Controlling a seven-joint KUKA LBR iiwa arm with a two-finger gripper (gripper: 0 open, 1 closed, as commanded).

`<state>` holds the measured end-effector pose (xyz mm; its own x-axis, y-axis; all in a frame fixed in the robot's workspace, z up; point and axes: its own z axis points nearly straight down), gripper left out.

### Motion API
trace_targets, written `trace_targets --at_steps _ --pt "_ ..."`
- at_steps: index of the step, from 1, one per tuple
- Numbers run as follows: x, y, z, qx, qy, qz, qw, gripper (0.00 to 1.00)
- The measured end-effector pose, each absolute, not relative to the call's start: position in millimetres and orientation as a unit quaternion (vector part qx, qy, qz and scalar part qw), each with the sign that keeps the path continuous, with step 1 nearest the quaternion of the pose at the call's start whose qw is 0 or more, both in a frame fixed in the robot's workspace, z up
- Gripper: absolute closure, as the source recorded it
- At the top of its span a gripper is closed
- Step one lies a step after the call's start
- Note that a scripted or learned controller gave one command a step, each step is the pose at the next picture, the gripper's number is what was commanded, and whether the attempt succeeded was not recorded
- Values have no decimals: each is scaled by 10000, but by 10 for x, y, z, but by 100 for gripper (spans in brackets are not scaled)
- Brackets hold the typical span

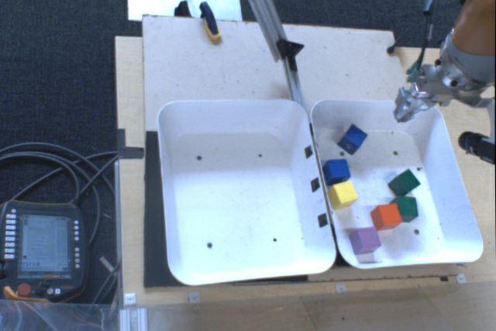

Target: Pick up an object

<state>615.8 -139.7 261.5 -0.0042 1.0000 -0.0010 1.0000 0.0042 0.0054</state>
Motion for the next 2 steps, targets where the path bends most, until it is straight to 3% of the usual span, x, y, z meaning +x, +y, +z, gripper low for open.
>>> trace_targets --at_steps 2 --pt "5728 -297 2432 7036 7106 2 -14 100"
